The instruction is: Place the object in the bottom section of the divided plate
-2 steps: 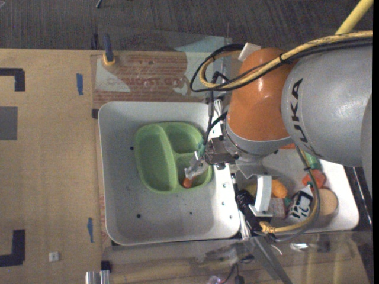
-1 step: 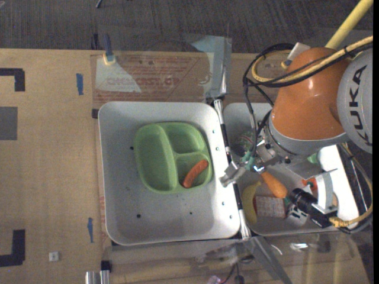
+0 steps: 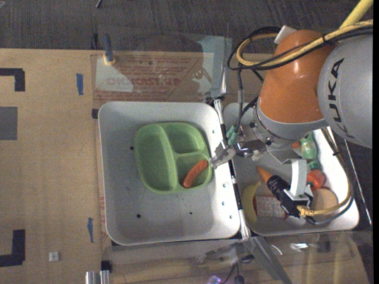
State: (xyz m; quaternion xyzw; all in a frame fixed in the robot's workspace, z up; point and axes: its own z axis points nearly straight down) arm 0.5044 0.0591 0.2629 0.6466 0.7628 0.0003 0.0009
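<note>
The tool (image 3: 218,157) is hovering at the right rim of the green divided plate (image 3: 160,152), its jaws standing apart with nothing between them. The orange carrot (image 3: 195,174) is lying just below-left, in the plate's lower right compartment.

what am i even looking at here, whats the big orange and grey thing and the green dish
One camera looks down at a slant on a bench with two shallow white bins side by side. The big grey and orange machine is a robot arm reaching in from the right. Its small metal pincer hangs at the right rim of the left white bin. In that bin lies a green divided plastic plate, and an orange carrot-shaped piece rests in the plate's lower right section, just beside the pincer. I cannot see anything gripped. The right white bin holds a jumble of small toy foods, partly hidden under the arm.
</note>
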